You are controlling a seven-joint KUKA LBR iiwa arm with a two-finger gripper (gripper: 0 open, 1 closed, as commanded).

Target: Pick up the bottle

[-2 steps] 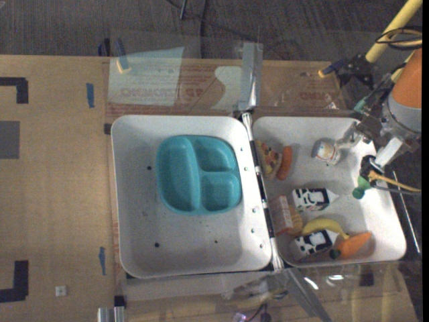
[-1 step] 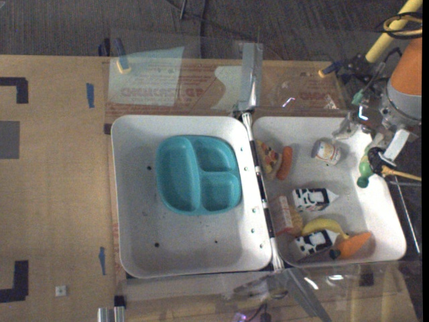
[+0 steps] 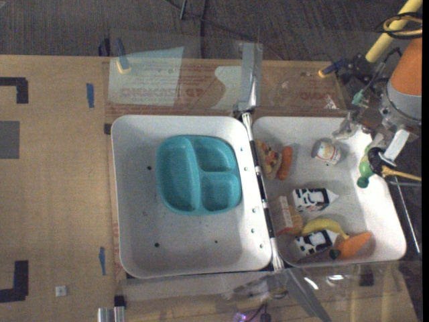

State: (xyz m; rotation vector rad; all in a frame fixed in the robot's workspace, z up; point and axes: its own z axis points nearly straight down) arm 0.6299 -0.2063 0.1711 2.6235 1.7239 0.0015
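**Small white bottle [image 3: 327, 151] with an orange label lies in the right bin [image 3: 377, 213], toward 12 o'clock of its floor.**

The gripper [image 3: 354, 127] hangs just beside the bottle at its 2 o'clock; whether it is open or closed cannot be told. At the bottle's 9 o'clock lie a toy pizza slice [image 3: 269, 157] and an orange sausage-like piece [image 3: 286, 163]. A cow-patterned carton [image 3: 312, 198] sits at 6 o'clock, with a banana [image 3: 323, 226] and a carrot [image 3: 354, 244] beyond it. A green piece [image 3: 364, 176] lies at 4 o'clock. The left bin [image 3: 134, 237] holds a teal divided plate [image 3: 198, 174].
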